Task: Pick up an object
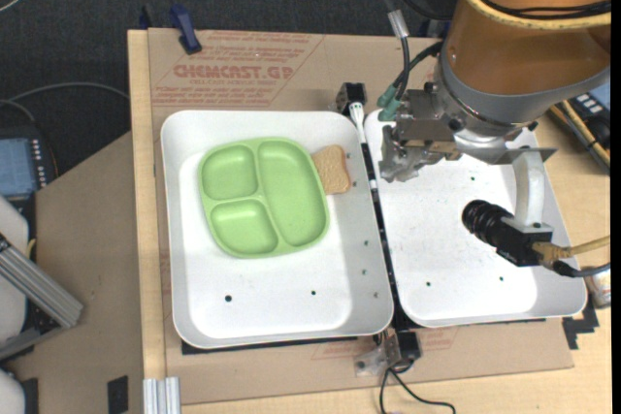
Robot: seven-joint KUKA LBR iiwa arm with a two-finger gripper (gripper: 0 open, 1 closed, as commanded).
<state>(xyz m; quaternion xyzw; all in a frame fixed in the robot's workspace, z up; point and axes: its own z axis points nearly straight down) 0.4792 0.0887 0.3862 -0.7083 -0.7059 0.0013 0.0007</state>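
One green divided plate (262, 199), one cracker (333, 170) at its 2 o'clock, in the left bin (189, 247) — gripper (396, 166) over the right bin (456, 281), grip unreadable

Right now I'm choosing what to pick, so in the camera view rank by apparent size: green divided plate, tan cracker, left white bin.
1. left white bin
2. green divided plate, inside it
3. tan cracker, beside the plate
All share one bin, so nearness hardly matters.

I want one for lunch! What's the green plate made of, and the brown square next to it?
The green plate looks like plastic: smooth, faintly shiny, one colour, moulded into three compartments. The brown square beside it looks matt and biscuit-like, maybe a cracker or a toy one; too small to tell.
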